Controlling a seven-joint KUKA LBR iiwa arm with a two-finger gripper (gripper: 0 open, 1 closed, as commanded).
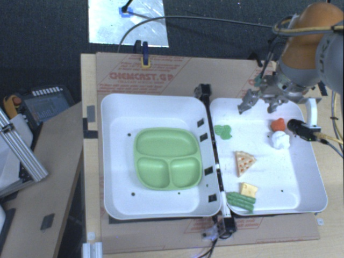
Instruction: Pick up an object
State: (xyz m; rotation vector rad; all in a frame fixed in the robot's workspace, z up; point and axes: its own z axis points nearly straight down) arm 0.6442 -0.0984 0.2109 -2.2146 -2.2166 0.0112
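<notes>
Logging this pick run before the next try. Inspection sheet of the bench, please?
Surface: two white bins side by side on a cardboard sheet; left bin, right bin.
Job's things: in the right bin, green leafy piece, pizza slice, yellow cheese block, green beans, orange piece touching a white piece.
Clutter: green divided tray in the left bin.
Grippers: gripper above the right bin's far edge, fingers apart, nothing between them.
Cables: dark cable across the mat; wires at the near bin joint.
Surroundings: foil sheet, handheld pendant, yellow clamp.
</notes>
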